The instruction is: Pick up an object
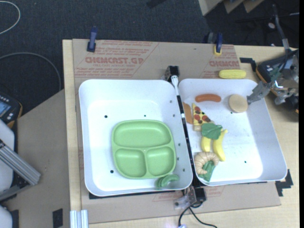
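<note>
The right bin (256,146) holds a red sausage (208,98), a round tan bun (238,103), a pizza slice (198,115), a green leafy piece (212,130), a yellow banana (217,146) and a beige ring-shaped toy (205,160). My gripper (255,94) hangs at the bin's upper right rim, just right of the bun, pointing down and left towards it. Nothing shows in its grasp.
The left bin (95,108) carries a green divided plate (143,148) and a small green piece (167,180) at its front edge. A yellow corn cob (232,73) lies on the bench behind the right bin. Blue clamps (92,40) stand at the board's back edge.
</note>
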### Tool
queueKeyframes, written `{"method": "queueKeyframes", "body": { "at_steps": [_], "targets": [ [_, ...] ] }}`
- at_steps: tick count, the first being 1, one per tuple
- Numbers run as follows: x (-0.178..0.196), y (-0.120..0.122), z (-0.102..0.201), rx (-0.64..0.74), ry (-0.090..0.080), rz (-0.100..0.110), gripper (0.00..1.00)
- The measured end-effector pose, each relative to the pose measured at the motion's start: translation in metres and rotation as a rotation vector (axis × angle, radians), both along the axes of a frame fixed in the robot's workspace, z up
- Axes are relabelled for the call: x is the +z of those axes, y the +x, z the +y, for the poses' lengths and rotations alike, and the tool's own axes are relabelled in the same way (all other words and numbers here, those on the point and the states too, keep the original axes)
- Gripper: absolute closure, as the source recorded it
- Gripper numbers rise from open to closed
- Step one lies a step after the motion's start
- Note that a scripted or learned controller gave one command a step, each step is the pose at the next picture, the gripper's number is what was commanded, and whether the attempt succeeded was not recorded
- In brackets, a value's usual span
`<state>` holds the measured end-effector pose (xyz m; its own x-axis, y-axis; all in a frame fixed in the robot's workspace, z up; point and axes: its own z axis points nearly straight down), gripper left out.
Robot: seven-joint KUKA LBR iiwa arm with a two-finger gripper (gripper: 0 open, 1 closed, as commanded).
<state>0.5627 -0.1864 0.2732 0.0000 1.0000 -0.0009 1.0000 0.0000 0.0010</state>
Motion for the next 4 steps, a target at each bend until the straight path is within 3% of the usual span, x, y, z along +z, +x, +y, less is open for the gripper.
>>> {"method": "queueKeyframes", "body": {
  "at_steps": [1,2,3,4],
  "targets": [
    [-0.067,-0.064,0.054,0.001,0.006,0.012,0.0],
    [-0.195,-0.086,0.072,-0.001,0.004,0.008,0.0],
    [-0.179,-0.084,0.07,-0.002,0.0,-0.001,1.0],
    [-0.084,-0.042,0.142,0.006,0.0,-0.008,1.0]
  ]
}}
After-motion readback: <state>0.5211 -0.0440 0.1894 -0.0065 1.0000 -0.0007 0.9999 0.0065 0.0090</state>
